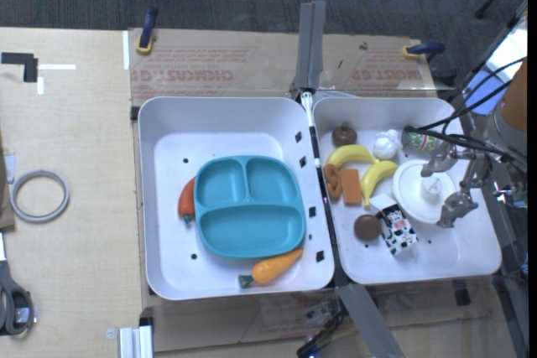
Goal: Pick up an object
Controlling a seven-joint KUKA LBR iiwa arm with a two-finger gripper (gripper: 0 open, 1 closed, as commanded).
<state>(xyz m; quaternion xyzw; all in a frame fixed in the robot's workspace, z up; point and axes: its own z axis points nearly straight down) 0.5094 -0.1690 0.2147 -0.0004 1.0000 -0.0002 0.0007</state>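
At the near edge of the left white bin [168,121] an orange plastic carrot [273,267] lies slanted, touching the near corner of a turquoise three-compartment plastic plate [249,205]; a second orange carrot [185,199] is tucked against the plate's left rim. In the right white bin [478,260] the nearest things are a small black-and-white patterned box [398,230] and, just beside it to the left, a brown round lump [367,226]. Above these sits a white round dish [424,192], and over its right side hangs the gripper [447,187], its two metal fingers [458,205] spread apart with nothing visibly between them. Left of the dish lie an orange block [351,186] and two yellow bananas [362,163], one curving across the bin, the other slanting down toward the box. Farther back are a white lumpy object [385,144] and a dark brown round piece [344,133]. The likeliest target seems to be the dish directly under the claw; the bananas lie to its left, their long axes roughly across its line of reach.
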